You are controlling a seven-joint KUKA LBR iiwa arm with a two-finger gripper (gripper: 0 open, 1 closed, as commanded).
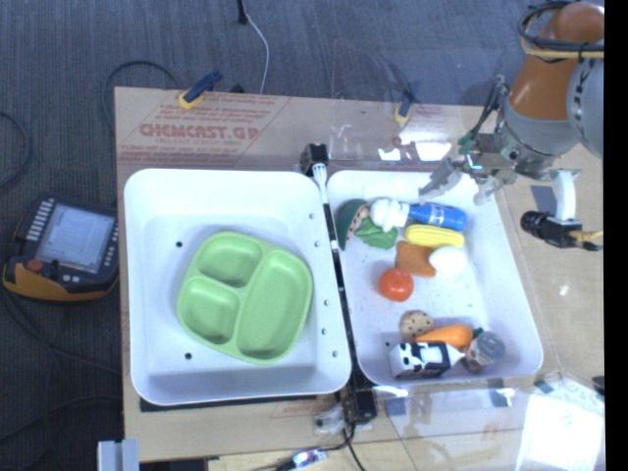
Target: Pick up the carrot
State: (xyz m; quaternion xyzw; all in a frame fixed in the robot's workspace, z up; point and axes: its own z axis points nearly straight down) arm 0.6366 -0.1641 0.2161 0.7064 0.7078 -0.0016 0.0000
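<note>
The carrot (445, 337) lies near the front of the right bin (510, 263), just behind a black-and-white carton (422, 358) and beside a cookie (416, 322). A tomato (396, 284), an egg (447, 260), a corn cob (435, 236) and a blue bottle (438, 214) lie farther back. The gripper (459, 177) hovers over the bin's rear edge, well apart from the carrot, fingers spread and holding nothing.

Grey arm with orange band (564, 67) cut off at right edge. Small grey round object (488, 346) beside orange carrot (444, 337) unidentifiable.
</note>
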